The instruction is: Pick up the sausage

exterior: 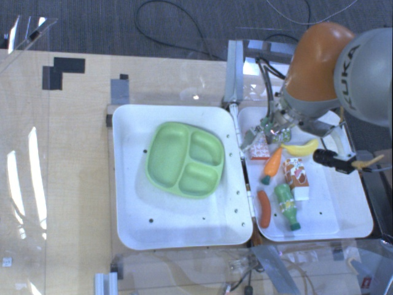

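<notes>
Gripper [274, 126] is hanging over the top of the right bin [353, 226], just above a small packet [259, 147]; can't really tell how the fingers are sitting, it's too cluttered there. Sausage [264, 208] is lying well below it near the bin's left wall, beside a green bottle [286, 205]. Carrot [272, 164] is sitting between them.

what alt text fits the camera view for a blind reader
A sausage lies in the right bin beside a carrot, banana and green bottle, with the arm's claw above the bin's far end. The left bin holds a green divided plate.
</notes>
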You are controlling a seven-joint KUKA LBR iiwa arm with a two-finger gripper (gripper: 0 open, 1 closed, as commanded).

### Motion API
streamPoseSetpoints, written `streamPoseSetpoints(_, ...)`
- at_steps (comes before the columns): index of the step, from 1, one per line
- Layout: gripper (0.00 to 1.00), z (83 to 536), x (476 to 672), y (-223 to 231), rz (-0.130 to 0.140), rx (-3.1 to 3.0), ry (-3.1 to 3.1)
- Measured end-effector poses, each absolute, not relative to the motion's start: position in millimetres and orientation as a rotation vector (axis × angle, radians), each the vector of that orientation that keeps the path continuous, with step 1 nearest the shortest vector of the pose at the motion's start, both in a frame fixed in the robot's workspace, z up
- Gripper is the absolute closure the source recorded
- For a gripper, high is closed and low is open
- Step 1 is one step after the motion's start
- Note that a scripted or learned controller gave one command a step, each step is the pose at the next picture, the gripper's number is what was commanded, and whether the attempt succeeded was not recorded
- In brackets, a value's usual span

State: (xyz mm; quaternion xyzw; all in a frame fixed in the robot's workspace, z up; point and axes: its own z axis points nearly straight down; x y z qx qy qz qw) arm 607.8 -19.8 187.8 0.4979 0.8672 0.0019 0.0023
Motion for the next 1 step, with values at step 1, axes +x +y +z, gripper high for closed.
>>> streamPoseSetpoints(1, 0.00, 186.0, 539.7, -49.5, 0.006, 1.638, 2.674)
